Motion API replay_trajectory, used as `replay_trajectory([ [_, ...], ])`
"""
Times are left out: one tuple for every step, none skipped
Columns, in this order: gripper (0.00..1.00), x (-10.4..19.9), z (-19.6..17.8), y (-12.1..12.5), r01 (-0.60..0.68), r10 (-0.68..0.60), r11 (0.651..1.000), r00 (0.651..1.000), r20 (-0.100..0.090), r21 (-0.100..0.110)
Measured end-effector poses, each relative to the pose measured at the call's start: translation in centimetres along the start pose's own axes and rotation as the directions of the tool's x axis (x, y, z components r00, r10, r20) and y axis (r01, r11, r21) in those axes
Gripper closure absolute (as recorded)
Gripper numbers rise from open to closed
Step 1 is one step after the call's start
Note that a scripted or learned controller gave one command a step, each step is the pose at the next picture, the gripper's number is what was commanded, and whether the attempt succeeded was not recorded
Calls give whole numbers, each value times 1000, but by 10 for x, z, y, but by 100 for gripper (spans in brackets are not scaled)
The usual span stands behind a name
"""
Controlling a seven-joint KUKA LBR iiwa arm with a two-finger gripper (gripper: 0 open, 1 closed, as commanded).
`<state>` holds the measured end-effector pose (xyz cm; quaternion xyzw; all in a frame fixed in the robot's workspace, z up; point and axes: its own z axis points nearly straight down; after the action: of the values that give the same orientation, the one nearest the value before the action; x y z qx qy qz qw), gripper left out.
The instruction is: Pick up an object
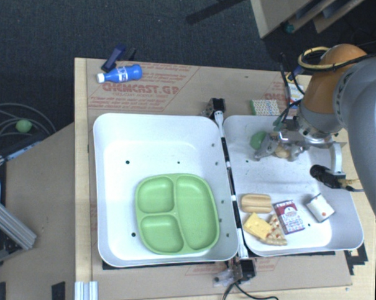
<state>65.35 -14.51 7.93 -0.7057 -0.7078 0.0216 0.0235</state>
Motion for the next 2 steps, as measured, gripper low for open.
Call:
replay_trajectory([
  [100,0,-11,0,-1,1,1000,1000,3,-3],
  [100,-31,-127,-28,-3,3,998,1000,5,-70],
])
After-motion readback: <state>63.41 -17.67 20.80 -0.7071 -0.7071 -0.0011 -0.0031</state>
